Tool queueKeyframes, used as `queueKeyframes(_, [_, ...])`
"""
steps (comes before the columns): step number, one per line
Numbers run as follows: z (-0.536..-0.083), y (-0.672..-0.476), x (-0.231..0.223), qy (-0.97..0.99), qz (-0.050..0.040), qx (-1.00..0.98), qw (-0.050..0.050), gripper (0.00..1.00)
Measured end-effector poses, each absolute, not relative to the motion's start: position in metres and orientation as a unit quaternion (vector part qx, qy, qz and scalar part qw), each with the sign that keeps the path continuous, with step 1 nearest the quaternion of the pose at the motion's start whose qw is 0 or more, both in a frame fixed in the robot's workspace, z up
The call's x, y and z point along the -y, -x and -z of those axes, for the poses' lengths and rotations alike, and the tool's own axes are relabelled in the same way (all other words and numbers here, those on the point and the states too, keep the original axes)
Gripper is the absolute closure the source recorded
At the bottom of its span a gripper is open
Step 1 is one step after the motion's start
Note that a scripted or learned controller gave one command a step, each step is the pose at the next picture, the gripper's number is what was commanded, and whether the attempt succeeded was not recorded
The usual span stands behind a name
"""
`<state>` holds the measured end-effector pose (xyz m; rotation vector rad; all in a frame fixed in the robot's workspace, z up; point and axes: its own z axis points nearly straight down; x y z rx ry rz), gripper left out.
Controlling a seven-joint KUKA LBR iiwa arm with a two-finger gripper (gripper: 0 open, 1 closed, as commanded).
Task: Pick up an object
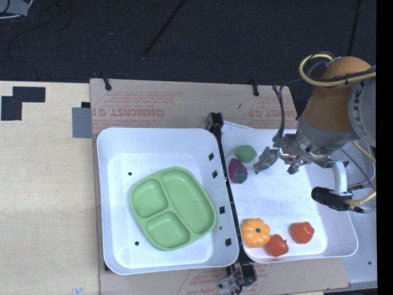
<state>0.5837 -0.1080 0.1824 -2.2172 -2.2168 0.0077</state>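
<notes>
**Tool spread above the right bin**

The tool [278, 160] is seen with fingers apart, gripping nothing, over the shallow white right bin [344, 241]. A purple rounded object [238, 171] lies just beside it, near a green ball [245, 153].

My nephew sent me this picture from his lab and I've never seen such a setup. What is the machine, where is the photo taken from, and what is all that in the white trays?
The photo comes from one fixed camera above the bench, looking down at a slant. The grey and orange machine on the right is a robot arm; a program moves it. At its end is its hand, which hangs over the right bin with nothing visible between its fingers. That bin holds toy foods: a green round piece, a purple piece, an orange pepper and two red pieces. The left bin holds a green divided plate. The job is to pick up one object.
</notes>
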Motion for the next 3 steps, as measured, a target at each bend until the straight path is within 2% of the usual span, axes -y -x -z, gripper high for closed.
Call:
queueKeyframes(2, [-0.085,-0.581,0.105,0.707,-0.0017,0.707,0.002,0.00])
queueKeyframes(3, [-0.098,-0.582,0.106,0.709,-0.0014,0.705,0.002,1.00])
